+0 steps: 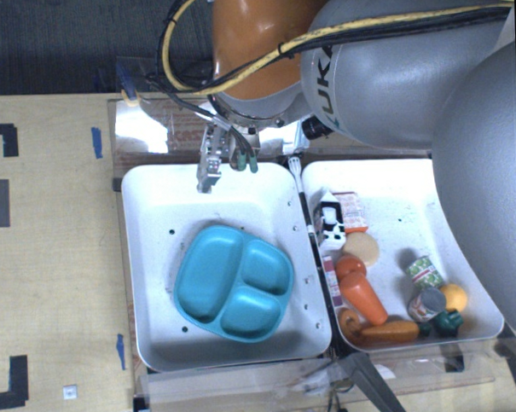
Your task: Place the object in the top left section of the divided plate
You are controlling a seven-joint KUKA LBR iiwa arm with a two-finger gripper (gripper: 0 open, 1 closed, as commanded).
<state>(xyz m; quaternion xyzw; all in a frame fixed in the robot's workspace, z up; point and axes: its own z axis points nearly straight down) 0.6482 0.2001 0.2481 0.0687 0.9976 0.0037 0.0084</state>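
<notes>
A turquoise plastic divided plate [234,282] with three sections lies tilted in the left shallow white bin [149,248], its sections bare. Above the bin's far edge hangs the metal two-finger gripper [225,164]; whether it is parted or holds anything cannot be told. The right white bin [464,234] holds an orange toy carrot [363,294], a hot dog [385,330], a round tan piece [362,248], small cartons and a can. Both bins sit on a pale wooden bench [56,278]. Letters "UK" show on the grey arm [406,75].
</notes>
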